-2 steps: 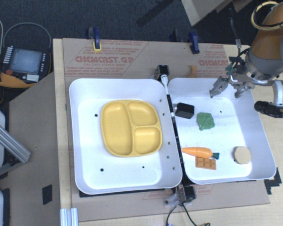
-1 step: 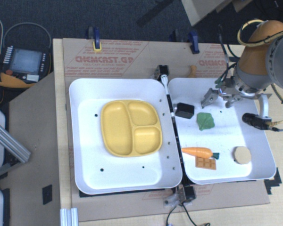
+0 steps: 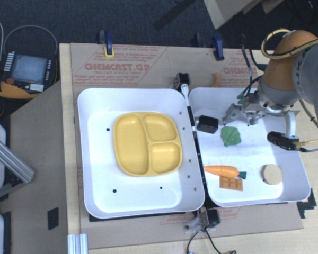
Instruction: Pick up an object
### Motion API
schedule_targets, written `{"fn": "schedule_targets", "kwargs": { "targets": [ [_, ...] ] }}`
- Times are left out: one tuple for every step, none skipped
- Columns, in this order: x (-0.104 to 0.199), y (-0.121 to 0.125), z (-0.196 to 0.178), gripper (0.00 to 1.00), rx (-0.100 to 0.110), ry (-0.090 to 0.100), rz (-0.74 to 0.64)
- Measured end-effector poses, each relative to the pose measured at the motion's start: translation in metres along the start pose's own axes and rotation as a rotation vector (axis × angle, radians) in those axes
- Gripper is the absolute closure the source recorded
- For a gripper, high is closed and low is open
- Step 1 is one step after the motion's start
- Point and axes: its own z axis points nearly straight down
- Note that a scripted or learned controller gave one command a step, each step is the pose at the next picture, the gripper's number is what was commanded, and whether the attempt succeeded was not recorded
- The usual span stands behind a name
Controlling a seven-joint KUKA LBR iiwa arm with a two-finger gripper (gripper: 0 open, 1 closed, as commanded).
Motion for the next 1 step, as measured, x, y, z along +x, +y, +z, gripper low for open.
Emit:
{"fn": "schedule_targets", "kwargs": {
  "targets": [
    [0.0000, 0.0011, -0.0126, 1.00, -0.005, -0.001, 0.000]
  ]
}}
